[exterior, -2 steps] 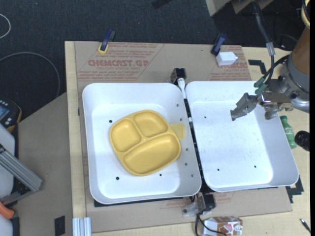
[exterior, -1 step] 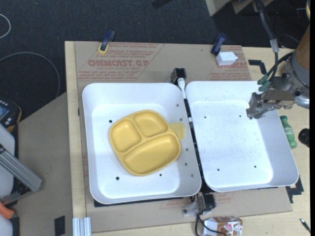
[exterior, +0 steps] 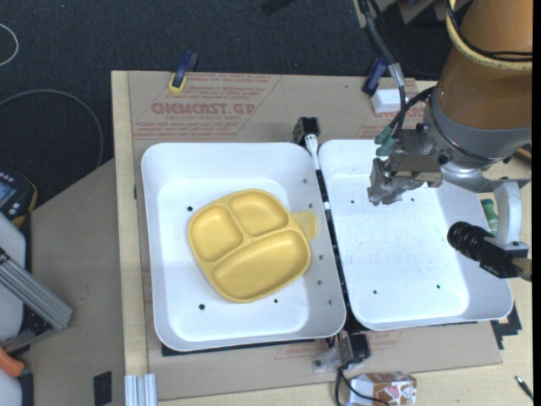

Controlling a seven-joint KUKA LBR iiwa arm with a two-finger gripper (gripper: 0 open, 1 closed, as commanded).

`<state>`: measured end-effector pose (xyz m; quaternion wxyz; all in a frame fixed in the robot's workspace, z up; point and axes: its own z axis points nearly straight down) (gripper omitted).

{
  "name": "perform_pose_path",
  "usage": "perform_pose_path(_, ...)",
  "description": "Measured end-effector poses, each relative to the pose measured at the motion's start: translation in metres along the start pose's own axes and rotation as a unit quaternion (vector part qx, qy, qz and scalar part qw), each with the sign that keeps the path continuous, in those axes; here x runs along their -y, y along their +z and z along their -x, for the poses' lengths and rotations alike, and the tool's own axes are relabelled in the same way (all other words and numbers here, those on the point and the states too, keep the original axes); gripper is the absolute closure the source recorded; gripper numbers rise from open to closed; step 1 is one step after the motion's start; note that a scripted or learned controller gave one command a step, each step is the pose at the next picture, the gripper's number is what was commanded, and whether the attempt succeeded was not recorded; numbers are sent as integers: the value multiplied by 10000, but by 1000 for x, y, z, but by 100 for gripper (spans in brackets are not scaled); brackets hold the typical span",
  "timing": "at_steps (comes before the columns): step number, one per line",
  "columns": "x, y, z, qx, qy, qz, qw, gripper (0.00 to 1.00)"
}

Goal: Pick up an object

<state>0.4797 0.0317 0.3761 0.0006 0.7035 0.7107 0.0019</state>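
Hand, finger state unclear, hovers over smooth right bin; glossy yellow three-compartment plate fills left bin

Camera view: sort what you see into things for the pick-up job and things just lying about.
For the job:
yellow divided plate in the left bin
gripper, over the right bin

Lying about:
blue-and-yellow clamp
black clip
cardboard sheet

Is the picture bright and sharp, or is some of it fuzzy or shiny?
In the camera view, the light is bright and even; the yellow plate is sharp, with soft shiny patches in its compartments; the left bin shows a faint shadow beside the plate; the arm, close to the lens, looks a bit soft.
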Motion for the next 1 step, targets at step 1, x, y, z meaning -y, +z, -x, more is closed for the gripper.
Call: perform_pose_path(1, -1, -67, -62, -8, 7, 29, 10000, 100)
